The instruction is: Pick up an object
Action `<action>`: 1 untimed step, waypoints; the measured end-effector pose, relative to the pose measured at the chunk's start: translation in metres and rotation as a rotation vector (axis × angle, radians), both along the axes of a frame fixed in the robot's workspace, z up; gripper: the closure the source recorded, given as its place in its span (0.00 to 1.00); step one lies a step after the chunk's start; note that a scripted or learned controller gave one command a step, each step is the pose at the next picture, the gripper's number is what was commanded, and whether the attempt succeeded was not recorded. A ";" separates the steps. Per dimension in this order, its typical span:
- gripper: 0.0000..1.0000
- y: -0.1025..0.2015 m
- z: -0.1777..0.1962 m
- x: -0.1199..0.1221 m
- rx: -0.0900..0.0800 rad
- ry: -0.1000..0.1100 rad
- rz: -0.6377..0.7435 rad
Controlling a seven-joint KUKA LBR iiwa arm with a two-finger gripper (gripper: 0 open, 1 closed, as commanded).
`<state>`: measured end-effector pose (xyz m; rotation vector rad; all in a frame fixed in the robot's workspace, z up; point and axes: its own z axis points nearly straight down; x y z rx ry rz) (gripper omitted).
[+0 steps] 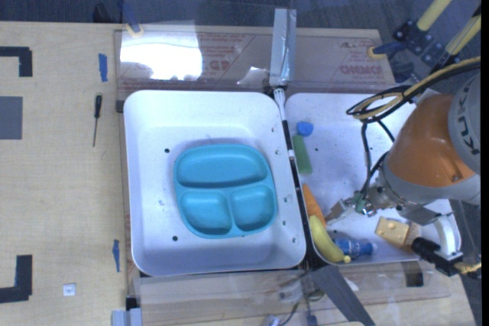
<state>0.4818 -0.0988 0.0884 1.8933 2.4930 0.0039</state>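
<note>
While the arm (435,149) reaches in from the right, its orange band sits over the right bin (336,137), covering most of that bin's right half. Gripper (365,202) hangs low over the right bin's lower middle; the finger state is hidden under wrist clutter, can't tell if apart or together, and nothing is visibly between the fingers.

Candidate objects, all placed relative to the right bin:
- blue cap-like piece (304,129) at its upper left, near the divider
- green block (302,155) just below that, along the left wall
- orange carrot-like piece (311,204) further down the same wall
- banana (325,240) at the lower left corner, its top end just beside the carrot piece
- small blue bottle (354,246) by the bottom edge, just right of the banana
- tan block (393,230) at lower right, just beside the gripper; contact unclear

Left bin (145,164) touches the right bin's left side. It holds a teal three-compartment tray (224,188), lying flat in the middle.

Black cables (374,107) loop over the right bin's upper right.
</note>
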 end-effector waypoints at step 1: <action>0.00 -0.018 -0.001 0.039 0.003 0.004 0.184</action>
